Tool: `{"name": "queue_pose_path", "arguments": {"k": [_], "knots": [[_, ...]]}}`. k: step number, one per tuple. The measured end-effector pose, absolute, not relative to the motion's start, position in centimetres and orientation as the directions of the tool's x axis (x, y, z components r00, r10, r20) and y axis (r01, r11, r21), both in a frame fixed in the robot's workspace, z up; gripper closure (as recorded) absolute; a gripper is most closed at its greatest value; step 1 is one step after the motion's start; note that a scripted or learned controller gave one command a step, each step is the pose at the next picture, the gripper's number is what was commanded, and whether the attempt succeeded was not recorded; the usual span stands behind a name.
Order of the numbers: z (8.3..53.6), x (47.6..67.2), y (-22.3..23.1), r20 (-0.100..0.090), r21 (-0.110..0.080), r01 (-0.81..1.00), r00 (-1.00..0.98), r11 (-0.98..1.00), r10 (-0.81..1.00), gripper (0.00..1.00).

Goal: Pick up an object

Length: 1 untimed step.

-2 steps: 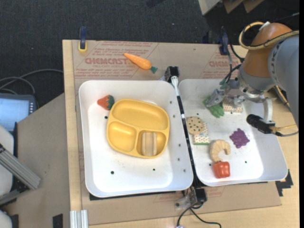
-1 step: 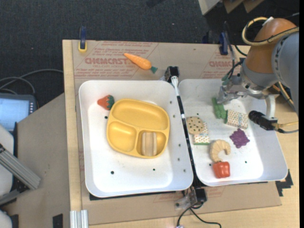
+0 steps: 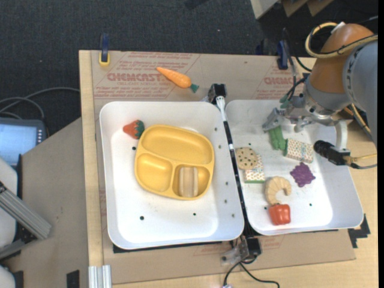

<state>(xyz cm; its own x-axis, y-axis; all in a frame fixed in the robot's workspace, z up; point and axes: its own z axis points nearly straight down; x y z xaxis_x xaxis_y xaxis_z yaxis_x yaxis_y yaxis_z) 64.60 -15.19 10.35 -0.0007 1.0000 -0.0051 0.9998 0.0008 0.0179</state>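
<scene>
Over right bin (image 3: 354,212): metal end effector (image 3: 288,120), grip state unclear, above green oblong piece (image 3: 277,140).

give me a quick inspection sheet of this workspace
surface: brown board bearing left bin and right bin
job's things: right bin holds green piece, cracker, croissant, purple grapes, red pepper
clutter: yellow tray and strawberry in left bin; carrot on board
grippers: gripper over right bin's back, above green piece
cables: yellow cable by arm; black cable at front
surroundings: dark carpet
</scene>
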Motion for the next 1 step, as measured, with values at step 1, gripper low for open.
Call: {"name": "queue_pose_path", "arguments": {"k": [1], "knots": [[11.45,64.68,-15.21,-0.006,0.022,1.000,-0.001,0.001,1.000,1.00]]}}
